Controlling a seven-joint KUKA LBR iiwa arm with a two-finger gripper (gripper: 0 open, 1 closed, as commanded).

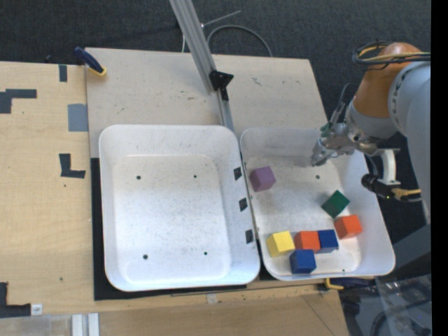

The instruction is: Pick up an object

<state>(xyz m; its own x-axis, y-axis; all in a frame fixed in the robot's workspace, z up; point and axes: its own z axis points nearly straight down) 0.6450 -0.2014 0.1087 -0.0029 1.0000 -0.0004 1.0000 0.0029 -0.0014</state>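
Two white bins side by side on the tabletop point(161, 93). Left bin point(112, 208): bare speckled floor with four small dark dots, nothing else in it. Right bin point(287, 142) carries all the blocks.

Right bin contents:
- purple cube point(262, 178) alone near the 9 o'clock side, close to the wall shared with the left bin, well apart from the rest
- green cube point(336, 204) toward 4 o'clock, turned at an angle
- orange-red cube point(348, 225) just beside the green one, on its 5 o'clock side
- row along the 6 o'clock end: yellow cube point(282, 242), orange cube point(306, 240), blue cube point(327, 240), the three touching or nearly so
- second blue cube point(302, 261) just below the orange one, nearest the 6 o'clock rim

Arm comes in from 3 o'clock, orange band above the wrist. Gripper point(320, 156) is low over the right bin's 1–2 o'clock area, above bare floor, apart from every block. Nearest blocks are the green cube at its 5 o'clock and the purple cube at its 8 o'clock. Nothing between the jaws; cannot tell if they are apart or together, too small and blurred.

Slanted metal rail point(192, 30) runs from 12 o'clock down to the gap between the bins. Blue-and-yellow clamp point(89, 60) sits at the tabletop's 10 o'clock corner.
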